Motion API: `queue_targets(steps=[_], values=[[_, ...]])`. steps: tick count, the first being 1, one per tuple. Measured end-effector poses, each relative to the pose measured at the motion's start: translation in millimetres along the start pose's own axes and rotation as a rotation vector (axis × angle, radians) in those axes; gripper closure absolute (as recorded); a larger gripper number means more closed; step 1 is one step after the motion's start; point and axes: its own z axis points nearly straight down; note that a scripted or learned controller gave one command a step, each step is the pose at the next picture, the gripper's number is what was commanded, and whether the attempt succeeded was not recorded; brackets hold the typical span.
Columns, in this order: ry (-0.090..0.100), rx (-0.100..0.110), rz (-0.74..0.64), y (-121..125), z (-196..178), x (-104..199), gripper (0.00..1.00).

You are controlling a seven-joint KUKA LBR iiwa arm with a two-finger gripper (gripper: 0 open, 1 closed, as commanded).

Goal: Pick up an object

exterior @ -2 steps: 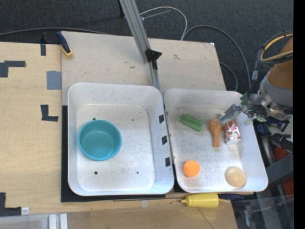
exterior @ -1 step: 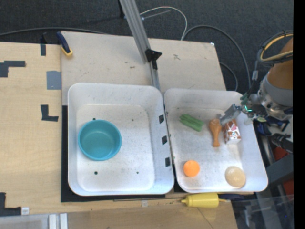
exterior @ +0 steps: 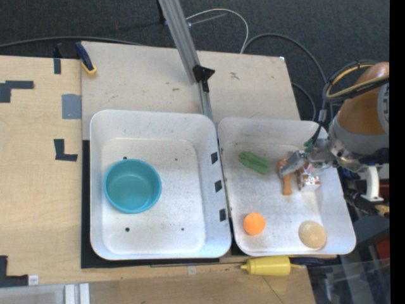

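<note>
Two white bins sit side by side on the bench (exterior: pixel 145 75), the left bin (exterior: pixel 101 170) carrying a blue bowl (exterior: pixel 131 185), probably just parked there out of the arm's way. Across in the right bin (exterior: pixel 266 132), the loose things are spread well apart, which should leave room to come down on any one of them: a green piece (exterior: pixel 254 163), an orange ball (exterior: pixel 254 223), a pale round object (exterior: pixel 312 234).

Reaching in from the right, the pincer (exterior: pixel 296 167) hangs low over a small orange-brown item (exterior: pixel 288 184). Whether it is apart or clamped I cannot tell; the tip is a cluttered blur, and the arm's body is cut off at the edge.
</note>
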Motion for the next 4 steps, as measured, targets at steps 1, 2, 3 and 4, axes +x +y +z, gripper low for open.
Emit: queue_targets(steps=[1,2,3,4], values=[[-0.007,-0.021,0.0,7,31,-10,0.0],[-0.012,-0.033,-0.001,11,33,-11,0.0],[-0.014,-0.035,-0.003,12,24,-11,1.0],[-0.003,-0.013,-0.001,21,-35,-10,1.0]])
